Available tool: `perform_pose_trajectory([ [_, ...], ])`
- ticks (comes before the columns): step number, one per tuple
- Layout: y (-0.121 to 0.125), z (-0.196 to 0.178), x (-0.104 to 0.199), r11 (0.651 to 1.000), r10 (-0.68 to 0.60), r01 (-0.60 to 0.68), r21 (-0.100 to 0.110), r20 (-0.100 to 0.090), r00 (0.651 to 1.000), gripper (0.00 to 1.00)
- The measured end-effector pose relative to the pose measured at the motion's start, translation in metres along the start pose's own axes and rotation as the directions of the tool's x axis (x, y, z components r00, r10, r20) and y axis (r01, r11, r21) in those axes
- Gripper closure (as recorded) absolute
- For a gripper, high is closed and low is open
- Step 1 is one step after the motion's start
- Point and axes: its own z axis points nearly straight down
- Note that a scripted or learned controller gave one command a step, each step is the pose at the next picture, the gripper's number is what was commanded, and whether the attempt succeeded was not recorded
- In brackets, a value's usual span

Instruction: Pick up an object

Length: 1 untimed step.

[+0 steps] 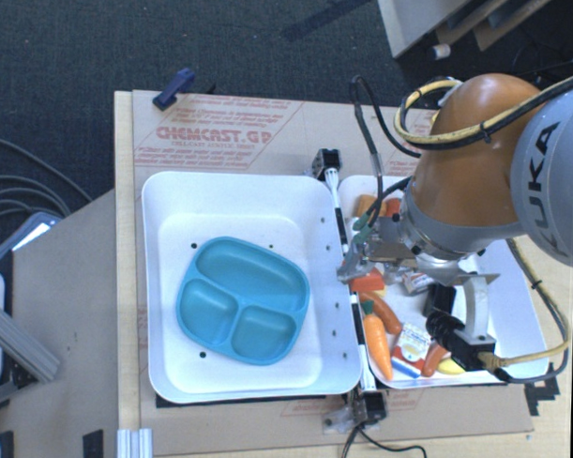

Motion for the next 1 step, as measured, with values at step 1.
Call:
perform_pose_trajectory([
  [1,0.0740,0.0163,-0.0385,1.000,0.001,-0.001,-0.005,0.002,1.000,1.00],
])
